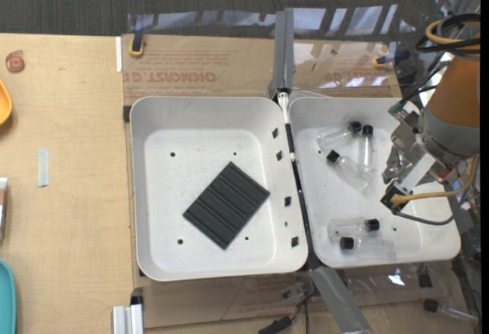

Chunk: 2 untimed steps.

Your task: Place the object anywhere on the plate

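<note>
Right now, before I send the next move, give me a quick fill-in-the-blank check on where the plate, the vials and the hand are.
1. The dark ribbed plate lies in the view's ___ bin.
2. The clear vials in the other bin have ___ caps.
3. The hand is over the same bin as the ___.

Missing words: left; black; vials.

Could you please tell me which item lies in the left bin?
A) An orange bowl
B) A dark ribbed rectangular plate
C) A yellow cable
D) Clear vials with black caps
B: the dark ribbed plate lies at a diagonal on the floor of the left bin, while the clear vials with black caps are in the right bin.
</note>
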{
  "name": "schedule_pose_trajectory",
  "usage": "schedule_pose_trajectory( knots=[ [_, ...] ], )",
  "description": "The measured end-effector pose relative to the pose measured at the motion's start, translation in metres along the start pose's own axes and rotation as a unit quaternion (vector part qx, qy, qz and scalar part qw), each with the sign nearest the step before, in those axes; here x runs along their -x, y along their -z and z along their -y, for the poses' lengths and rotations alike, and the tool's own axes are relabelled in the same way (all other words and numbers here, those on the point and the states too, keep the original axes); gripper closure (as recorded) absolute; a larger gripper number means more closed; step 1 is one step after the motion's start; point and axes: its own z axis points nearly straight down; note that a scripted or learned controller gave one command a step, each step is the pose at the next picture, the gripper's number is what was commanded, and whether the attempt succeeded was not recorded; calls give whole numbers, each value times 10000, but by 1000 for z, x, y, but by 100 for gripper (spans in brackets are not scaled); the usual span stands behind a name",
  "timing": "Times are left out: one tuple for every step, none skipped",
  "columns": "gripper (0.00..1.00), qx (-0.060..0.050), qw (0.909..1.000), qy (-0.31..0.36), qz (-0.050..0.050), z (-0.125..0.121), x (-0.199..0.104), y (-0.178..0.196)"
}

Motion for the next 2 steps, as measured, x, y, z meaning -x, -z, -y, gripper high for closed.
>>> schedule_pose_trajectory(
  knots=[
    [100, 18, 9898, 1422, -4, 37, -100, 103],
    [100, 4, 9781, 2080, -5, 75, -33, -14]
  ],
)
